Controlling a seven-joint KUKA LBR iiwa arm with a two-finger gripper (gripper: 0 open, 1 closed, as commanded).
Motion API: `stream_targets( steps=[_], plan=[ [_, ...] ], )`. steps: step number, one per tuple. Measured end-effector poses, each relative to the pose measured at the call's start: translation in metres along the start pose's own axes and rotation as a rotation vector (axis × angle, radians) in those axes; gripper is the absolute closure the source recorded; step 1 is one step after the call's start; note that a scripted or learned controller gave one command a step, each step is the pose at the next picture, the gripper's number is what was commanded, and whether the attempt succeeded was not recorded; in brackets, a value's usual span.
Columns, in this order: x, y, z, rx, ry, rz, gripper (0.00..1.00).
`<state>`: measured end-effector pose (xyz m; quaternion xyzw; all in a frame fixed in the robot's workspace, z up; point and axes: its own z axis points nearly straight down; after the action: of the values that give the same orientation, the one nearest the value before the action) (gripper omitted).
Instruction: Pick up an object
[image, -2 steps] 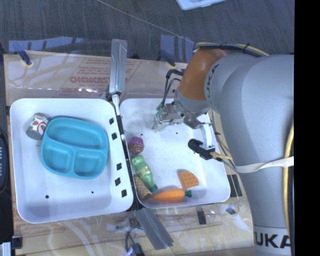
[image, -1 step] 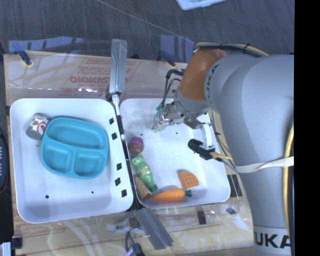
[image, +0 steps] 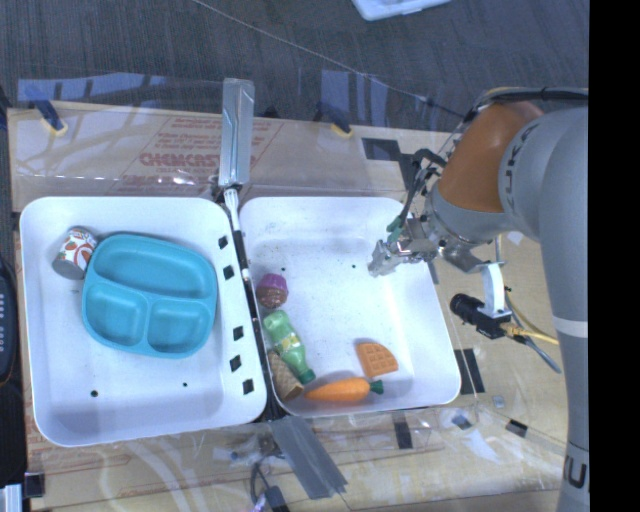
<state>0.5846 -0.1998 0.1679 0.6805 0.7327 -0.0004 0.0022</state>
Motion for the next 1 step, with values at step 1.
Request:
stream_targets(
  steps=[1],
  plan=[
    [-0.0056, -0.0748, 0.0156, 0.005, 0.005, -0.17, 0.0]
  ],
)
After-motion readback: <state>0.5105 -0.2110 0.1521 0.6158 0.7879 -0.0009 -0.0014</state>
